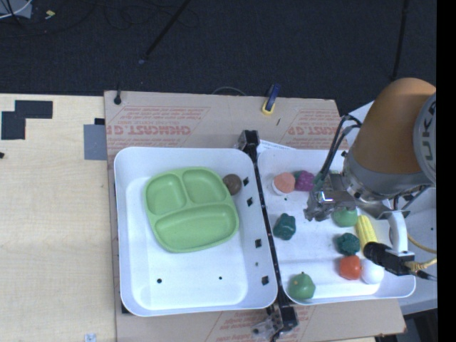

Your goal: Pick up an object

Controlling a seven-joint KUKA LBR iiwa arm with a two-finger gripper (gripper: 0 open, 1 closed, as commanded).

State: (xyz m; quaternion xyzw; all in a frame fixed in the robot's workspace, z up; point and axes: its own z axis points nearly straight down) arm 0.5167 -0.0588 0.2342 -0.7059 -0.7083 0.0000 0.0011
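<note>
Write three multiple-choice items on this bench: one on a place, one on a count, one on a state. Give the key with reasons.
1. Where does the green divided plate lie?
A. left bin
B. right bin
C. on the cardboard

2. How many compartments does it have?
A. two
B. three
C. five

3. How does the green apple sit?
A. between the fingers
B. on the plate
C. loose in the right bin, near its front edge

Key: A, it lies in the left bin; B, two small and one large; C, it lies apart from the gripper.
</note>
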